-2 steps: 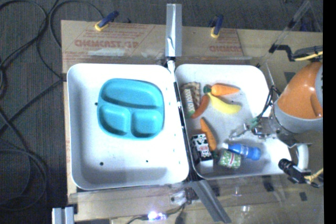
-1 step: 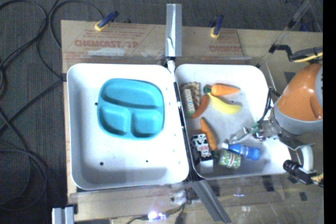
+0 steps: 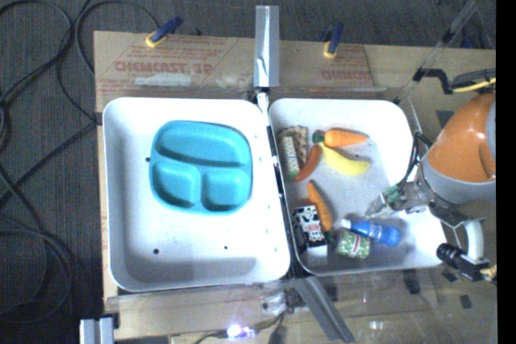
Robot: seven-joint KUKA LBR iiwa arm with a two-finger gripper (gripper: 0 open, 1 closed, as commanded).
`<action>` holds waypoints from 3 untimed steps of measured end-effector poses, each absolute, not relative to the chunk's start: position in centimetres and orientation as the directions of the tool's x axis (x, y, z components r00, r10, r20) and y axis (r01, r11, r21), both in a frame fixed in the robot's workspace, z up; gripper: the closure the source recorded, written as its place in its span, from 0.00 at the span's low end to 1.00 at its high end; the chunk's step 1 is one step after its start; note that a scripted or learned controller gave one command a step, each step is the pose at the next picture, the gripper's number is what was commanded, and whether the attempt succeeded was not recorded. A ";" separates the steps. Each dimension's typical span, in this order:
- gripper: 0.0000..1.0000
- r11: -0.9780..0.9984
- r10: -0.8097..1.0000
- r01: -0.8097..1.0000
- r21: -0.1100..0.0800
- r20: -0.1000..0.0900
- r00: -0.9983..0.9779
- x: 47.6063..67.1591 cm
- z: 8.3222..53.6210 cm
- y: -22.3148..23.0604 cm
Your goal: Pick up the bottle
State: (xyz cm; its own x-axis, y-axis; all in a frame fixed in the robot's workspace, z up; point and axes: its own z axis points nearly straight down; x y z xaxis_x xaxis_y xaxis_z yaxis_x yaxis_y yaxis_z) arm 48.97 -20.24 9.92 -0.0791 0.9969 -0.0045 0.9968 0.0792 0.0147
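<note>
The bottle (image 3: 377, 233) is blue with a white cap and lies on its side near the front of the right bin (image 3: 403, 118), cap pointing left. My gripper (image 3: 393, 201) hangs just above and slightly behind the bottle's right half, at the end of the grey arm with its orange band (image 3: 466, 149). Nothing is visibly held in the gripper. A green packet (image 3: 352, 245) touches the bottle on its front left side.
The right bin also holds a banana (image 3: 347, 163), three carrots (image 3: 345, 138) (image 3: 310, 162) (image 3: 321, 206), a snack bar (image 3: 289, 151) and a small black-and-white box (image 3: 309, 226). A blue compartment tray (image 3: 201, 165) sits in the left bin (image 3: 129, 238).
</note>
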 end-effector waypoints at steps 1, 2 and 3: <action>1.00 -0.002 1.000 1.000 0.010 0.004 0.002 48.9 9.0 -21.9; 0.00 0.008 1.000 1.000 0.006 0.018 -0.008 49.1 8.9 -21.0; 1.00 0.007 1.000 1.000 0.013 0.005 -0.007 49.2 9.9 -21.4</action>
State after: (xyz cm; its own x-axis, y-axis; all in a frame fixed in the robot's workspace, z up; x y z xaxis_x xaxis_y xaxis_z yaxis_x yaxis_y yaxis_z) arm 49.23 -21.38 9.91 -0.0071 1.0000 0.0055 0.9999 0.0070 0.0126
